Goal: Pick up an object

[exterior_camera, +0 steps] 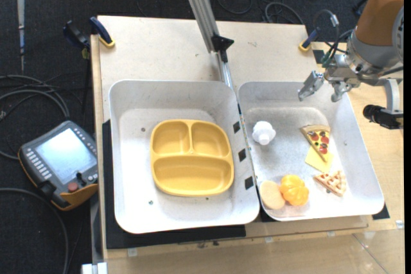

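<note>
Now the big grey arm (379, 22) reaches in from the right and hangs over the far edge of the right bin (366, 167). Next to it is the left bin (125, 138), and in it lies a yellow plate (191, 157) with three parts. The gripper (324, 88) is above the back of the right bin, with its two fingers spread apart and nothing between them. The things to pick are all lower down in that bin. The pizza slice (319, 145) is the closest one, just in front of the gripper. A small white cup (263, 133) sits near the wall between the bins. By the front edge lie an orange toy (295, 190), touching a pale round piece (272, 196), and a little waffle slice (332, 182). I think a good try is to go straight down over one thing that sits alone, like the white cup, keep the fingers wide until they are on both sides of it, and only then squeeze.
</note>
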`<state>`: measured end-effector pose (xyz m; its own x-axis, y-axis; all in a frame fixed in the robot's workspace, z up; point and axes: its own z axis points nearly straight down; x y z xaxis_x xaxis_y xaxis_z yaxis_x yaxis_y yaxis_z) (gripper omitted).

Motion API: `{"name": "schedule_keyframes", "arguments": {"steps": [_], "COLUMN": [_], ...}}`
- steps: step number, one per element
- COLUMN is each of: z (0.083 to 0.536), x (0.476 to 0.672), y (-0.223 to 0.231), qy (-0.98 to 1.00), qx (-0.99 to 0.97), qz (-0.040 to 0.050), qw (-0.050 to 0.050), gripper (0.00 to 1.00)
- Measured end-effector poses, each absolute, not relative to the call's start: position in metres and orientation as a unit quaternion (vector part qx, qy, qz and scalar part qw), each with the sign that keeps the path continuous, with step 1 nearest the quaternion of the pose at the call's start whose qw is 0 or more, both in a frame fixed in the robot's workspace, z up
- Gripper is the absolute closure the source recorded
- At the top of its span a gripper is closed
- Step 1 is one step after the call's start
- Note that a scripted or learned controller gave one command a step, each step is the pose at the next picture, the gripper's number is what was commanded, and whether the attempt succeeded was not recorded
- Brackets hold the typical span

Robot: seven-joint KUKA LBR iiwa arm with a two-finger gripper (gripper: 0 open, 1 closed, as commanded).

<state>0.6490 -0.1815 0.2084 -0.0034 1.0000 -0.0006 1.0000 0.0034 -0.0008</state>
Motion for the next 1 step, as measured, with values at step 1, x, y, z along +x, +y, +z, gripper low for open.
{"name": "schedule_keyframes", "arguments": {"steps": [1], "z": [0.2084], "x": [0.649], "y": [-0.1816], "qy": [-0.708], "qx": [-0.706], "qz": [0.0009], "qw": [0.0], "gripper": [0.0]}}
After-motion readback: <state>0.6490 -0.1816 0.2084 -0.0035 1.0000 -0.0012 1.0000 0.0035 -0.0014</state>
